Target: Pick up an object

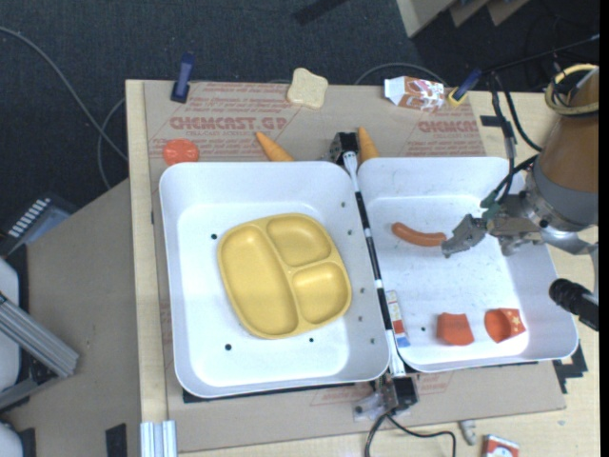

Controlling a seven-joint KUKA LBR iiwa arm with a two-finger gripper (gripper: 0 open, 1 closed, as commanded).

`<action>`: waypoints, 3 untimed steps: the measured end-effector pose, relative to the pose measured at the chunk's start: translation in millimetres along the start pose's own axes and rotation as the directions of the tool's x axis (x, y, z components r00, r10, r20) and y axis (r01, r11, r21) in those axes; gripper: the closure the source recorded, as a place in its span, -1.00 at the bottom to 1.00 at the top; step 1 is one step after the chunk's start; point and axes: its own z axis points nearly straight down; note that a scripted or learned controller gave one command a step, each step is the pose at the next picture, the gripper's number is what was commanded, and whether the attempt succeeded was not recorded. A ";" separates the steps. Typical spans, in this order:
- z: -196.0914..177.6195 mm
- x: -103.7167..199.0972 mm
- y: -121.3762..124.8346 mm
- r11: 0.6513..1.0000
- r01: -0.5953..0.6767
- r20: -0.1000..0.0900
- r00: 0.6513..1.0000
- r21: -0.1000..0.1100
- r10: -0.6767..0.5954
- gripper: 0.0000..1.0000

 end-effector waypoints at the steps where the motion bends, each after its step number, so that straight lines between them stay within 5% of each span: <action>1: 116.8 20.0 45.8 1.000 0.000 -0.001 1.000 0.003 0.000 -1.00; 2: 143.5 -0.1 94.5 1.000 0.000 0.001 1.000 -0.001 0.000 -1.00; 3: 133.1 0.2 95.2 1.000 0.000 0.001 1.000 -0.004 0.000 1.00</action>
